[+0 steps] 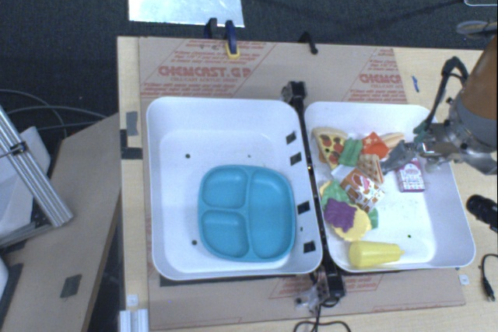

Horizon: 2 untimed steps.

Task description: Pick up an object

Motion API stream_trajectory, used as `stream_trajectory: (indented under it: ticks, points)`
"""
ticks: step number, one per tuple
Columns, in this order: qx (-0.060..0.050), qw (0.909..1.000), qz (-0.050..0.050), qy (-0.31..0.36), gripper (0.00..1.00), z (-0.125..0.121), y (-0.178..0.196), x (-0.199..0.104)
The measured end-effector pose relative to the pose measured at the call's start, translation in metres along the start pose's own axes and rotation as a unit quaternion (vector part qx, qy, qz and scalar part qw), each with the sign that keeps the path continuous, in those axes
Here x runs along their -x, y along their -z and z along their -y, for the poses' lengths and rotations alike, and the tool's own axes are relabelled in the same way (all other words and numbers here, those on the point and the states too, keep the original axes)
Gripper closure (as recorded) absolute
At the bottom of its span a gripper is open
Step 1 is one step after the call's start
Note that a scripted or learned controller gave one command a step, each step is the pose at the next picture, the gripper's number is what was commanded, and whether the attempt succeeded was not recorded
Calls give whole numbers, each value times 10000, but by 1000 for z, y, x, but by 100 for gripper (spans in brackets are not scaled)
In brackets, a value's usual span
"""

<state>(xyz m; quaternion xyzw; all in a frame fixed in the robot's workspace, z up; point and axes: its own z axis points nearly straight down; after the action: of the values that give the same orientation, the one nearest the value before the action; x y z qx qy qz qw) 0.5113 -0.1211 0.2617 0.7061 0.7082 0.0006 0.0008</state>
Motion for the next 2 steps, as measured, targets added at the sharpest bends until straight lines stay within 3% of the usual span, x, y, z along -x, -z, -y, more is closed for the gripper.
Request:
stream_trajectory:
  ticks: [1,2]
  points:
    - [-28,10000,-18,33,0,22,-64,-73]
    - [11,10000,-3,-4,100,20,-50,-69]
